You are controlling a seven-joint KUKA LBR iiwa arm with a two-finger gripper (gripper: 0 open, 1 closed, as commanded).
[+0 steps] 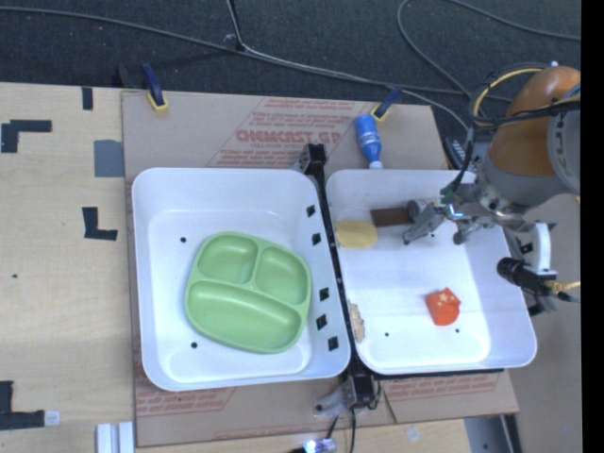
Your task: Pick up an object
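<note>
Camera view shows jaws spread open, gripping nothing, beside the brown block point(389, 218); closing off-centre could nudge it away.

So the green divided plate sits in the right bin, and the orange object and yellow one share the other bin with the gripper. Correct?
Not quite. The camera view shows the green divided plate in the left bin, not the right. The orange object and yellow one do lie in the right bin, where the gripper is.
</note>
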